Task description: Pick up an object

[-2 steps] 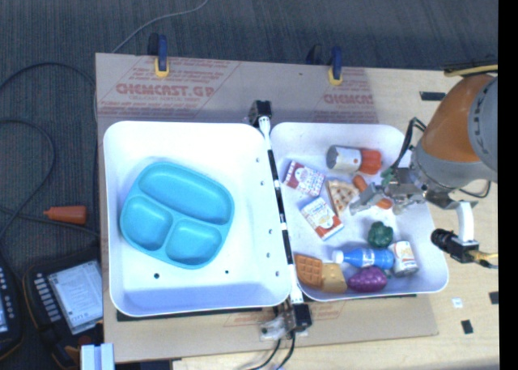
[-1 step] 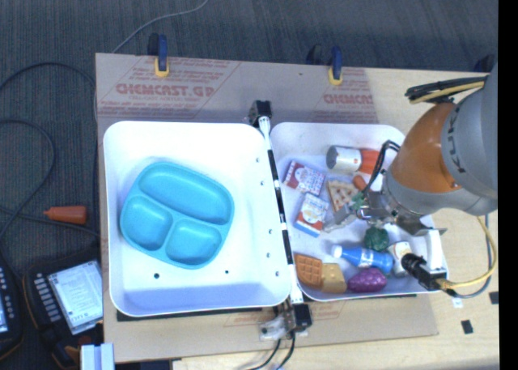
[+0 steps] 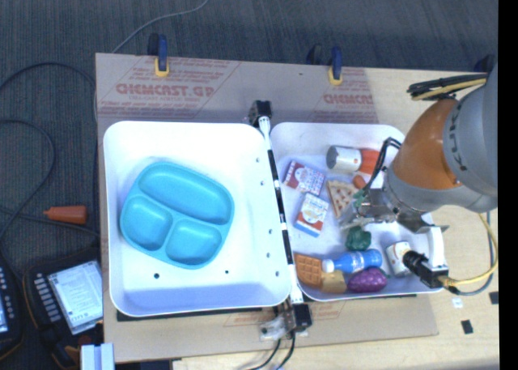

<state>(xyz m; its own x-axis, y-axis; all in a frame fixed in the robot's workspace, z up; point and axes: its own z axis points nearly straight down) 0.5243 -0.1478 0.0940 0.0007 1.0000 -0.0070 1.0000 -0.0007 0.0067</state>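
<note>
The right bin (image 3: 324, 129) holds several toy food items: a silver can (image 3: 344, 158), two red-and-white cartons (image 3: 303, 176) (image 3: 312, 213), a pizza slice (image 3: 341, 195), a green broccoli-like piece (image 3: 358, 239), a blue bottle (image 3: 356, 262), a purple piece (image 3: 367, 281) and a waffle (image 3: 307, 265). My gripper (image 3: 362, 208) reaches down into this bin from the right. It sits just right of the pizza slice and directly above the green piece. The wrist's own bulk hides what is under it.
The left bin (image 3: 121, 150) holds a blue divided plate (image 3: 176, 213). A small orange item (image 3: 369, 159) lies beside the can. A white-and-black object (image 3: 400, 257) lies near the right bin's lower right. Clamps (image 3: 162, 51) hold the board's far edge.
</note>
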